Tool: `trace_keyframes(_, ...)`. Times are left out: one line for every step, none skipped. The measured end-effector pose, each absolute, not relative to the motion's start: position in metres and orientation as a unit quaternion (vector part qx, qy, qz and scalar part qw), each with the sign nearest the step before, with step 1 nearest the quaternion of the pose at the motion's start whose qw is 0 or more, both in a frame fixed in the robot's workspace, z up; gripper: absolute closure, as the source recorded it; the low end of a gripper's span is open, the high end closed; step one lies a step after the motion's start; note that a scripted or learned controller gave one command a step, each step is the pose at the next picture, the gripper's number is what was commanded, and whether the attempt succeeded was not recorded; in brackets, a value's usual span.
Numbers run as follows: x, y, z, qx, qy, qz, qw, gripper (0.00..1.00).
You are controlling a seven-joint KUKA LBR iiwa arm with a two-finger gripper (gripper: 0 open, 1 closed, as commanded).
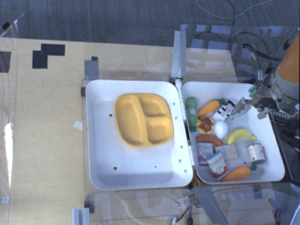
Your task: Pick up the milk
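Observation:
The milk [227,110] is a small carton with black and white cow patches. It lies in the upper middle of the right bin [276,165], between a carrot [208,107] and a white egg [220,127]. My gripper [252,110] hangs over the bin's upper right part, just right of the milk. It is open, and nothing sits between its fingers. The left fingertip [240,108] is close to the carton's right side. I cannot tell whether they touch.
Around the milk lie a green bottle [191,110], a banana [241,135], a sausage [209,139], a small can [256,153], a second carrot [236,173] and several packets. The left bin [101,170] holds a yellow divided plate [143,119].

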State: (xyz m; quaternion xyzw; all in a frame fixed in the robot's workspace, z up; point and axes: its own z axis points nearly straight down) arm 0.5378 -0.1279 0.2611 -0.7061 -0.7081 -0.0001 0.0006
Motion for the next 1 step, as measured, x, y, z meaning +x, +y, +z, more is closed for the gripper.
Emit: trace_keyframes(0.5978,-0.1411,0.1733,-0.704,-0.710,0.0003,0.001,0.00)
